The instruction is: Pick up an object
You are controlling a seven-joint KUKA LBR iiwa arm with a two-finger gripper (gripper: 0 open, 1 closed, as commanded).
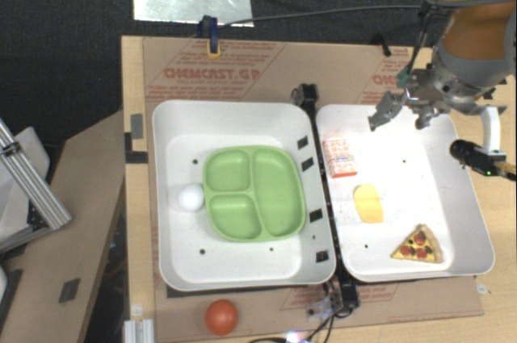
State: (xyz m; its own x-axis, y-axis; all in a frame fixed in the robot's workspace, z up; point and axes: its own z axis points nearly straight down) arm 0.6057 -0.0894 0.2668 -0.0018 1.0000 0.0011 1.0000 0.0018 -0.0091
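The two-finger gripper (401,114) hangs above the far part of the right white bin (464,196), and its two dark fingers stand apart with nothing between them, so it is released and holds no thing.

The nearest thing to it is the small red and white printed carton (339,156). This carton lies flat on the bin floor, below the gripper and to its left in the picture, close to the wall that divides the two bins. Its long axis runs from far to near, almost parallel to that wall. I judge it is the most likely target, and the gripper would need to go left and towards the camera, then down, with the fingers closing across the short side of the carton.

Further from the gripper, on the near side of the carton, lies the flat yellow oblong piece (368,202), and beyond it the toy pizza slice with red dots (418,244) in the near corner.

In the left white bin (174,172), well apart from the gripper, there is the green divided plastic tray (253,192) with a small white ball (191,197) touching its left edge.
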